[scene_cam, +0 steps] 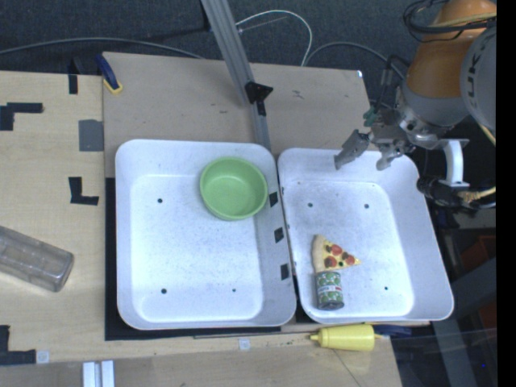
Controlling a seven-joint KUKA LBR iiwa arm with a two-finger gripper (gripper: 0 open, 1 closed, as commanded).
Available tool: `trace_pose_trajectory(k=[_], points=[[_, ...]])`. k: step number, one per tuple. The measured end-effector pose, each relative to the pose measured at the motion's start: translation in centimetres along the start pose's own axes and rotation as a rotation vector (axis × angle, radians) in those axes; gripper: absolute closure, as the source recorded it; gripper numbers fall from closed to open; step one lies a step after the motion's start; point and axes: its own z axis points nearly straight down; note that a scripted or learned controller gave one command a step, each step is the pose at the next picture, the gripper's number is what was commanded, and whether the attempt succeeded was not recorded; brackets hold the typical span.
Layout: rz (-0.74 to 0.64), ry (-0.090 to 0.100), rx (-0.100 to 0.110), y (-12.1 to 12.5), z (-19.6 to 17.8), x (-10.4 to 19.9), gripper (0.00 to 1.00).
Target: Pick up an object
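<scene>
A green bowl (234, 188) sits in the left bin (145, 248), near its back right corner. In the right bin (403, 240) a toy pizza slice (331, 254) lies toward the front, and a small dark can (329, 289) lies right below it, touching or almost touching. My gripper (367, 153) hangs over the back edge of the right bin, well behind the pizza slice. Its two grey fingers are spread apart with nothing between them.
A yellow bottle (348, 338) lies on the bench just in front of the right bin. A clear plastic cylinder (32, 258) lies at the far left. A grey metal pole (230, 43) slants down to the gap between the bins. Cables run behind the bench.
</scene>
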Motion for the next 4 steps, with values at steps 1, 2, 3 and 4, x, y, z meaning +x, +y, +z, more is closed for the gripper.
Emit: trace_pose_trajectory(k=[1,2,3,4], points=[[-0.001,0.0,0.0,-0.3,4.5,0.5,0.0],[0.0,0.0,0.001,0.4,10.1,-0.1,0.0],[-0.002,0.001,-0.004,0.6,8.7,0.0,1.0],[-0.001,0.001,-0.01,0.9,2.7,0.9,1.0]])
